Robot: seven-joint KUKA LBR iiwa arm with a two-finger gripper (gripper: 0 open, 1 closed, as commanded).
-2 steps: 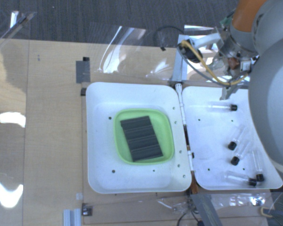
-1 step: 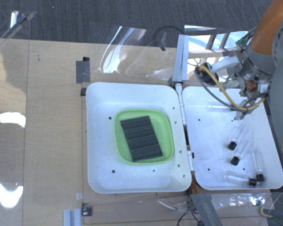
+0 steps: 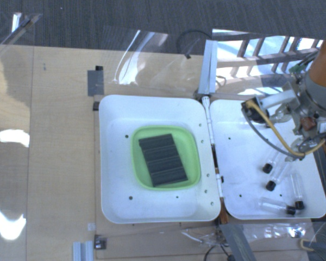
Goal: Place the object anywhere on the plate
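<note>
- Nearest the camera: the front rims of the two white bins, set side by side on the wooden counter [image 3: 54, 162].
- Left bin [image 3: 114, 200]: holds a green square plate [image 3: 193, 159], roughly centred in the bin.
- A dark grey ribbed block [image 3: 162, 160] lies flat on the plate, turned slightly off the plate's edges. It sits wholly inside the plate's rim.
- Right bin [image 3: 233, 145]: holds several clear tubes with black caps, grouped in its front right part.
- One tube [image 3: 271, 206] lies along the front edge, cap to the right.
- Another tube [image 3: 279, 174] lies at a slant, black cap at its lower end; a further capped tube [image 3: 267, 168] is just beside it.
- Arm [image 3: 323, 75]: enters from the right, over the rear right part of the right bin. Yellow and black cables [image 3: 271, 129] loop below the wrist.
- Claw [image 3: 309, 130]: positioned above the right bin, apart from the plate. Finger state cannot be determined; cables and the wrist body obscure it.
- Nothing is visible between the fingers.
</note>
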